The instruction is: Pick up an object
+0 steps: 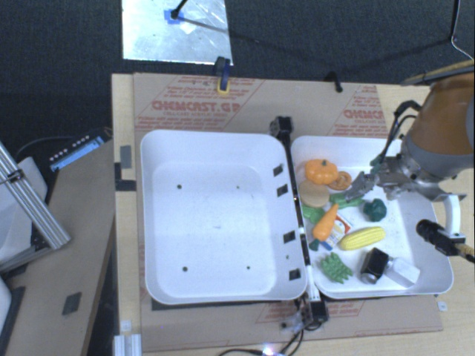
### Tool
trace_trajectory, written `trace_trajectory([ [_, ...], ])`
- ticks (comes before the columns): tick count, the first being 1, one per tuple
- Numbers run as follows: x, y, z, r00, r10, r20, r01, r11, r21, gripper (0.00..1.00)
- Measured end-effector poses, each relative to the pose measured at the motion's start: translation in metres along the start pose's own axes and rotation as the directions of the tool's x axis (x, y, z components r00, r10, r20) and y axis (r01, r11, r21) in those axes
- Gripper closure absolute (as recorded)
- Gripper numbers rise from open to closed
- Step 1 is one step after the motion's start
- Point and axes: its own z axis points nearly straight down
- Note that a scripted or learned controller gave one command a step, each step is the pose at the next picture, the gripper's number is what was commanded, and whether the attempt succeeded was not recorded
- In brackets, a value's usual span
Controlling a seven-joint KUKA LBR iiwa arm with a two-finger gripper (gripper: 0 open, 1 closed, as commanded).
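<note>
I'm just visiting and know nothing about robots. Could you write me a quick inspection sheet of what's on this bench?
Surface: bench of printed board, bearing left bin and right bin.
Job's things: in the right bin, toy pumpkin, carrot, corn cob, dark green piece, green leafy toy, black cylinder.
Clutter: yellow and blue clamp at the far edge.
Grippers: gripper low over the right bin, beside the pumpkin.
Cables: black cable across the dark floor.
Surroundings: shiny sheet, aluminium frame.
</note>
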Motion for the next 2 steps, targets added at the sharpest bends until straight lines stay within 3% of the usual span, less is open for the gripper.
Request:
trace_trajectory([
  [1,0.0273,0.0368,0.0921,1.0,0.001,0.002,-0.001,1.0,-0.012,0.0],
  [2,0.0274,0.0357,0.085,1.0,0.001,0.001,-0.001,1.0,-0.007,1.0],
])
